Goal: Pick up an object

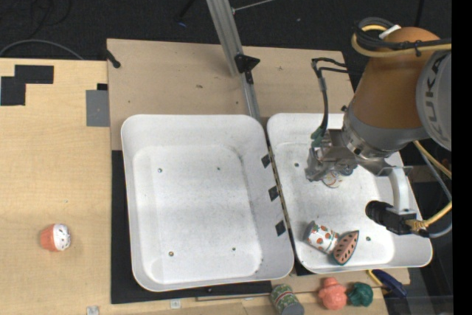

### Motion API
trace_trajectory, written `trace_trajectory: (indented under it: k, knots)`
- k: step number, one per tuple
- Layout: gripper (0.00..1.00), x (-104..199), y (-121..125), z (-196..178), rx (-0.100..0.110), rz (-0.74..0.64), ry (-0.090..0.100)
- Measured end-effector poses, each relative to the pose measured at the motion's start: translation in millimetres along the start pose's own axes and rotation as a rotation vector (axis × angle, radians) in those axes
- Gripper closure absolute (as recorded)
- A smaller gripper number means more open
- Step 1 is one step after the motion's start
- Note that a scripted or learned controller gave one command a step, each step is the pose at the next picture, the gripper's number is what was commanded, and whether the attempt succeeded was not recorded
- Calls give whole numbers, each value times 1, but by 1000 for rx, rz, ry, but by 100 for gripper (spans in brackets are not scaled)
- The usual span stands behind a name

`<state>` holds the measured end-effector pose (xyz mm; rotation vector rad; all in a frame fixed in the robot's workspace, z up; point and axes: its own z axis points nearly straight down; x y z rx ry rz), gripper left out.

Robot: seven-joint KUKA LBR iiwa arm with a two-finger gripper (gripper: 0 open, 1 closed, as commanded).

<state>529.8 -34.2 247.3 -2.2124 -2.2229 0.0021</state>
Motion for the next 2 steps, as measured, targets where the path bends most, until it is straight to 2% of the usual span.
trace_trajectory:
  k: [2]
  knots:
    - [100, 107, 13, 22, 0, 1, -2]
